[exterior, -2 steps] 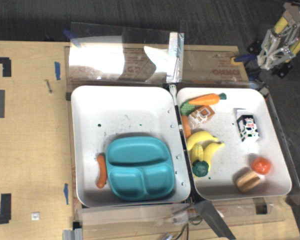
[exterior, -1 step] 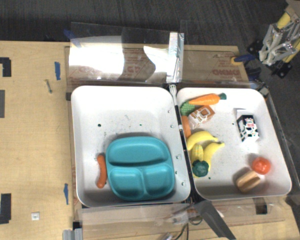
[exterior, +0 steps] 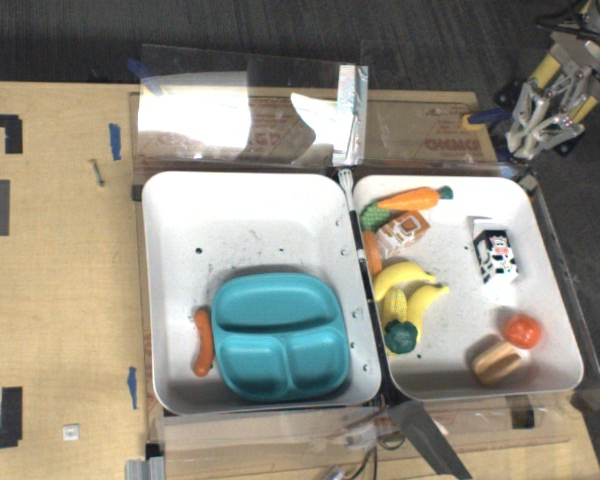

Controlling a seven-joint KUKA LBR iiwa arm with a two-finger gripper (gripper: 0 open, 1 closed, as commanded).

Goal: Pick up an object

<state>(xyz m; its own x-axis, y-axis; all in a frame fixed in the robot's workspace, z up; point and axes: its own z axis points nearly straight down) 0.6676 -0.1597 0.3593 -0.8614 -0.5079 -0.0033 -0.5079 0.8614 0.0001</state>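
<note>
Two white bins sit side by side: the left bin (exterior: 170, 208) bears a teal divided tray (exterior: 278, 335) with a small orange sausage (exterior: 203, 341) at its nine o'clock, while the right bin (exterior: 550, 268) carries the graspable clutter. A carrot (exterior: 412, 200), bananas (exterior: 405, 290), a cow-patterned box (exterior: 495, 255), a tomato (exterior: 522, 330) and a bread roll (exterior: 496, 361) are spread apart, presumably so each can be reached singly. The gripper (exterior: 552, 108) is parked at two o'clock, outside the bins; whether its jaws stand apart cannot be told.

two white bins (exterior: 180, 208), one teal tray (exterior: 278, 336), one carrot (exterior: 412, 200), two bananas (exterior: 405, 286), one tomato (exterior: 522, 331), one hot dog (exterior: 203, 341)
</note>
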